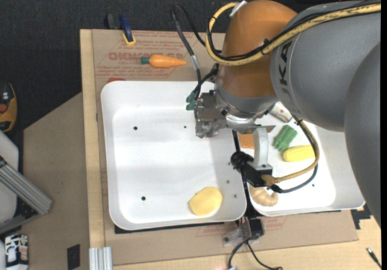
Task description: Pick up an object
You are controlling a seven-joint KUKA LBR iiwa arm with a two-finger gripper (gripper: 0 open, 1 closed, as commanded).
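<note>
Camera view from above shows the grey arm with its orange band reaching in from the right, its end effector point(205, 120) low over the upper right part of the left bin point(121, 160); whether it is spread or pressed together cannot be told, and nothing is visibly held. A yellow potato-shaped piece point(205, 201) lies near that bin's lower right corner, well apart from the end effector. In the right bin point(323, 193) sit a green piece point(284, 137), a yellow lemon-like piece point(299, 154) just below it, an orange piece point(246, 140) and a tan piece point(266, 196). A toy carrot point(164, 62) rests on the counter point(91, 135) above the left bin. This looks like the approach step, with no grasp yet; the next move likely calls for travel toward the yellow potato-shaped piece, then a descent centred over it.
</note>
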